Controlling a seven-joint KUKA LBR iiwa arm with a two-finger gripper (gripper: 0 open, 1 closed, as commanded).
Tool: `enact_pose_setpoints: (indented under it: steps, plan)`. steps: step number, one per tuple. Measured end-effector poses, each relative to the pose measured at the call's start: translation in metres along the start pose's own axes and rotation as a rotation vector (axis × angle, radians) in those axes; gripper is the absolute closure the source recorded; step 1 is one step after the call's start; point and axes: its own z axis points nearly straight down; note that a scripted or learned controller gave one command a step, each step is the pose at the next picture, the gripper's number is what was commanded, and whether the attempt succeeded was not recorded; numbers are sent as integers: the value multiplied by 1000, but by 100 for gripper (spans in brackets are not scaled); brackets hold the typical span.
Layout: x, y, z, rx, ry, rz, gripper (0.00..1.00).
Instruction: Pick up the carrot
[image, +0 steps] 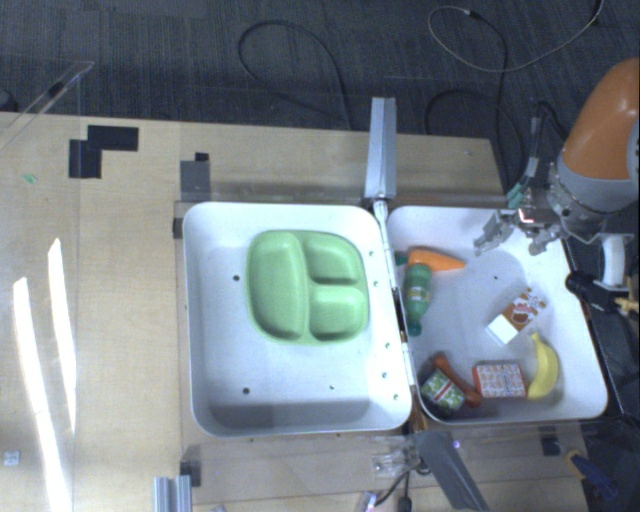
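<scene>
From my remote seat I judge the pickup as not yet begun in any real sense: the carrot (437, 260) lies in the right bin (590, 400), near its far left corner, its thick end against the wall that divides the two bins and its tip pointing toward the middle of the bin. Just beside it, on the near side, a green bottle (415, 297) lies along the same dividing wall, close enough that I would watch for the fingers clipping it. The gripper (519, 231) hangs over the far right part of the same bin, apart from the carrot and to its right, with its two fingers spread wide and nothing between them. So the carrot is untouched and still resting on the bin floor; what is left, as I read it, is everything that matters: carrying the gripper across to the carrot, lining the fingers across its body, coming down, closing, and lifting. The rest of the right bin holds a banana (544, 367), a small red box (498, 379), a white carton (518, 316) and a dark packet (443, 385) along the near side, all well apart from the carrot. The left bin (215, 400) holds a green divided tray (307, 286), which has no part in this job.
</scene>
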Motion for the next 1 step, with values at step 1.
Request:
enact_pose_setpoints:
  steps: [1]
  plan:
    - [2,2,-12,-7,0,-6,100]
